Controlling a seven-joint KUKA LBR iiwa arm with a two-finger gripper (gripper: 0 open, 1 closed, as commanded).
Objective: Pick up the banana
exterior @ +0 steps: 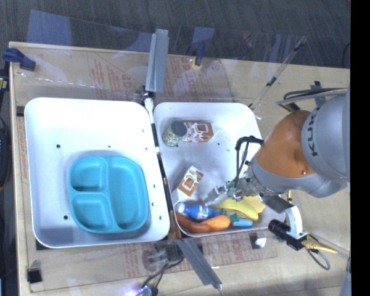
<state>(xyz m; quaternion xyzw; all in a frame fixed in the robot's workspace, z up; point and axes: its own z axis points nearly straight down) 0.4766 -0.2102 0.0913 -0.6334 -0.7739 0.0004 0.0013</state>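
Observation:
The yellow banana (pixel 246 207) lies in the near right corner of the right bin (pixel 225 113), partly under the arm's wrist. My gripper (pixel 224 192) is low inside this bin, just above and to the left of the banana's near end. Nothing shows as lifted; the banana rests among the other items on the bin floor.
Beside the banana lie an orange carrot (pixel 205 224) and a blue bottle (pixel 196 211). A small orange-and-white box (pixel 190 182) sits mid-bin, with a can (pixel 174 133) and another box (pixel 198 131) at the back. The left bin (pixel 49 122) holds a blue divided plate (pixel 109 193).

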